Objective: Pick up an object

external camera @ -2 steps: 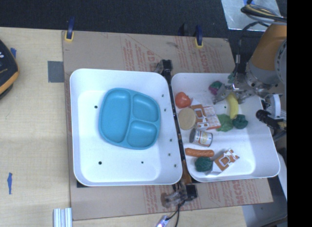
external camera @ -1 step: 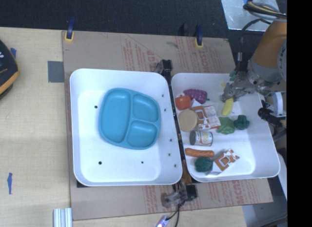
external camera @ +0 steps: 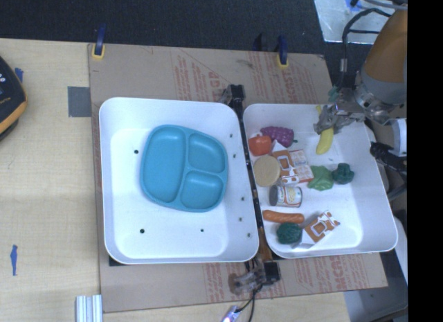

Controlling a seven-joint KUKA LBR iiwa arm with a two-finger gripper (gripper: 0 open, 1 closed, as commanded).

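- You see the gripper over the far right part of the right bin, close to its back rim
- A yellow banana-shaped toy hangs upright just below the fingers, its top end between them, so the claw looks closed narrow on it; the lower end is just above the white floor or touching it, I cannot tell which
- Around the yellow toy the floor is bare on the right side and in front, up to the green pieces, so you have open room there
- The left half of this bin is crowded: a purple grape bunch, a red tomato, a tan round piece, a small can, a sausage and a dark green broccoli lie near each other
- Two small cartons with orange and white print are there, one near the middle and one near the front rim; the writing is too small to read
- The left bin holds a blue divided plate, with free white floor all around it
- The cardboard under the bins has red printing, not readable
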